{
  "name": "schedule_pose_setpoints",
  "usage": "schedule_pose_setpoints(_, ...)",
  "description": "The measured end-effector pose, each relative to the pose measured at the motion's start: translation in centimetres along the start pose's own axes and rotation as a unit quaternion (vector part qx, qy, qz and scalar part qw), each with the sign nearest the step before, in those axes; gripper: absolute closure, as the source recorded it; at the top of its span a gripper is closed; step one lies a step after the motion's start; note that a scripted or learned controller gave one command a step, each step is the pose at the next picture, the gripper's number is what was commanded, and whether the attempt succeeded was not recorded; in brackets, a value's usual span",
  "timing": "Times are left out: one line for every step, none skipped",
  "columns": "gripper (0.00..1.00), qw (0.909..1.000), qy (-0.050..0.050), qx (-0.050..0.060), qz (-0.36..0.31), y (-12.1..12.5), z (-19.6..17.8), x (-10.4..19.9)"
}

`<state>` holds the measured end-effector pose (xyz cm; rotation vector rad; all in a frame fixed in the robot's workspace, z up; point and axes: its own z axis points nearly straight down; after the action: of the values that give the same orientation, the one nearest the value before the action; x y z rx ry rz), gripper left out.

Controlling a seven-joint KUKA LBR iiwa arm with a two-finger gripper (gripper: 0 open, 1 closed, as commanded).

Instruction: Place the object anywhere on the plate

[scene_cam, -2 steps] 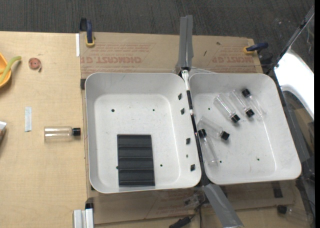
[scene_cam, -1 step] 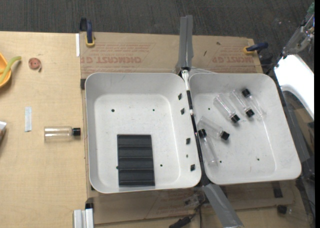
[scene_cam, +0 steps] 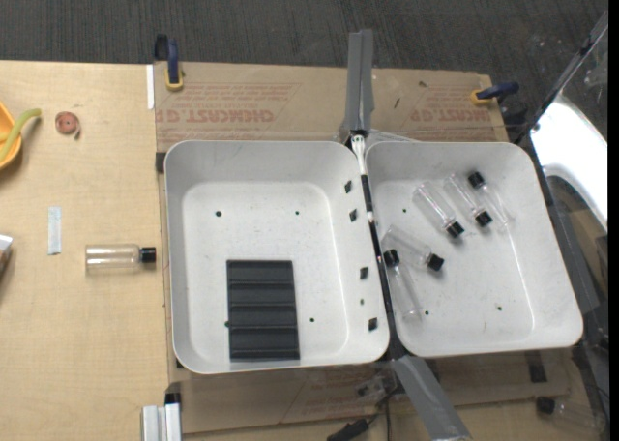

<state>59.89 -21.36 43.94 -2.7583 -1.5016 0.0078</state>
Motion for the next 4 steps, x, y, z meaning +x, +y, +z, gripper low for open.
schedule_pose_setpoints(0.0, 0.9971, 0.0, 0.0, 0.077, 2.4, 1.9, 7.4)
schedule_pose_setpoints(0.0, 0.9939, 0.001, 0.0, 0.11, 2.8, -0.1, 1.7)
schedule_pose_setpoints(0.0, 0.9841, 0.0, 0.0, 0.177, 3.7, -0.1, 4.2)
schedule_pose_setpoints(0.0, 0.9652, 0.001, 0.0, 0.262, 4.7, -0.1, 2.2)
